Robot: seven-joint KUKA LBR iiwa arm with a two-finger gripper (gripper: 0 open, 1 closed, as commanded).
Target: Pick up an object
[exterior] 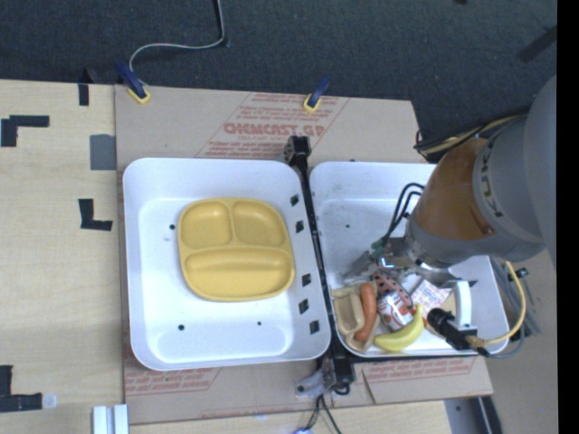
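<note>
I find the pincer point(387, 274) low in the right bin point(362, 202), above the toy clutter; I cannot tell its state. Hot dog point(365, 311) and banana point(402, 335) lie just beside it.

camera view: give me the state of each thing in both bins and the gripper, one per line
yellow tray: lying flat in the left bin, right side up, compartments bare
hot dog: lying in the right bin, near its front edge
banana: lying at the right bin's front edge
red and white packet: lying between hot dog and banana
gripper: low over the pile, finger state hidden
</note>
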